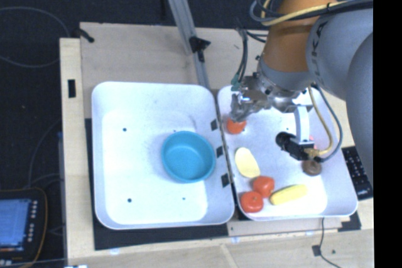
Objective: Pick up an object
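Looks like a robotics lab: bare wooden table (pixel 151 53) with two white bins (pixel 107 135), metal pole (pixel 179 6) at twelve o'clock, loose cables (pixel 38 16) at ten, small screen (pixel 19 223) at eight.

No readable text or labels anywhere (screen glow illegible).

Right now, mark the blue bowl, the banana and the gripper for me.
Blue bowl (pixel 188 157): camera view, inside bottom of the bowl.
Banana (pixel 288 194): camera view, middle of its yellow body.
Gripper (pixel 239 111): camera view, its tip, just above an orange-red piece.
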You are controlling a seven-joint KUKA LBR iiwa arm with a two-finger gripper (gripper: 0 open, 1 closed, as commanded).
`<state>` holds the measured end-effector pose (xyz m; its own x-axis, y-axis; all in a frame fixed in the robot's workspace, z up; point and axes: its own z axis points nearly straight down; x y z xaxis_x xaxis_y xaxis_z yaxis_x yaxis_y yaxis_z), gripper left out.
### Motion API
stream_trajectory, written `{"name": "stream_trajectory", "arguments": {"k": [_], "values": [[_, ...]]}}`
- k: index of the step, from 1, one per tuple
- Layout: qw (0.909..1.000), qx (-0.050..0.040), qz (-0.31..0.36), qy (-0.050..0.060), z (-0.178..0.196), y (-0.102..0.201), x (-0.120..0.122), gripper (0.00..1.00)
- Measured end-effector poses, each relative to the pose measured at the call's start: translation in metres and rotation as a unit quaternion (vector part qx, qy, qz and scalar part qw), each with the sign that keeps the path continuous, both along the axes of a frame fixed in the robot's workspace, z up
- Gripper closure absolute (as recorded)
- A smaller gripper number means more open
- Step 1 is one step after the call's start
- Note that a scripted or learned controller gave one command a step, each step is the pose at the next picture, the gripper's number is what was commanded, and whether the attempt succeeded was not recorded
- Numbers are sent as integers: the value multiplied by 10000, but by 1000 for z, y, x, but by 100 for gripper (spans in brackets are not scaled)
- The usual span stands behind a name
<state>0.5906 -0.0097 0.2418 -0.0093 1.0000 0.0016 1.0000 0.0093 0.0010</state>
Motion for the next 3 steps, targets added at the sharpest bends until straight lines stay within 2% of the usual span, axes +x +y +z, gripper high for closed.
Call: {"name": "stream_trajectory", "arguments": {"k": [1, 2, 3], "values": [[10000, 2, -2, 4, -2, 40, 28, 100], [10000, 4, 0, 7, 5, 82, 44, 100], [10000, -11, -18, 23, 4, 78, 43, 0]]}}
